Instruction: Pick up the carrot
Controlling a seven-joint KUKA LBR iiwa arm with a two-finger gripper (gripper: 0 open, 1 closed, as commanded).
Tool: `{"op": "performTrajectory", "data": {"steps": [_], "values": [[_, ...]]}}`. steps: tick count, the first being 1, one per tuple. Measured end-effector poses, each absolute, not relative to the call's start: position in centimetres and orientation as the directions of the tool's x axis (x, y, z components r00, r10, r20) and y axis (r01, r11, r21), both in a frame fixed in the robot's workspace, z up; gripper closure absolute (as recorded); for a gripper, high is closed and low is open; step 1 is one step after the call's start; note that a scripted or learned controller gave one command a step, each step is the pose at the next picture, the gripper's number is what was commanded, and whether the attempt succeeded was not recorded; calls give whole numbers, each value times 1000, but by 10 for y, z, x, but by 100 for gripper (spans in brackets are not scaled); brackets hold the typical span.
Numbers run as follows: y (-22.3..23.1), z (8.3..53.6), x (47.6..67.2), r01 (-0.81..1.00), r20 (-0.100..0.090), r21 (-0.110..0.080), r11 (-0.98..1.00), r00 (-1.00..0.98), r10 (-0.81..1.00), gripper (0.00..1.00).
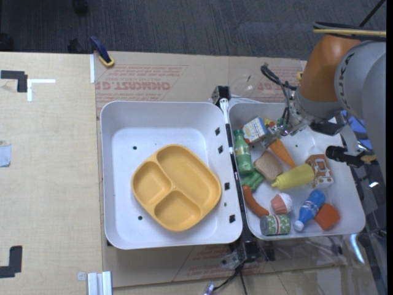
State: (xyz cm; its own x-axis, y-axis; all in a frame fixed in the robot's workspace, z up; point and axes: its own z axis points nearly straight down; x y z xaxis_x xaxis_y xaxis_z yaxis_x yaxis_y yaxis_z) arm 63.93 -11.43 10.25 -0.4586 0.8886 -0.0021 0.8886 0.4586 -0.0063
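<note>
Orange carrot [282, 152], yellow divided plate [176, 187] — white bins [116, 183], blue-capped bottle [309, 209]

Carrot [282, 153] hemmed: bread [268, 165], mustard btl [295, 177]

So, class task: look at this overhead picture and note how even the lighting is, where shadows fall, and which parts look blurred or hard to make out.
In the camera view, light is soft and even; the yellow plate throws a faint shadow on the left bin. The carrot is sharp enough, but the gripper above it is dark and indistinct, and the arm looms large and slightly soft at the frame's right.
</note>
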Motion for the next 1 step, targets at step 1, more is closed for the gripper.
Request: {"op": "performTrajectory", "data": {"steps": [1], "values": [[-68, 192, 658, 970, -3, 1, 242, -242, 970, 100]]}}
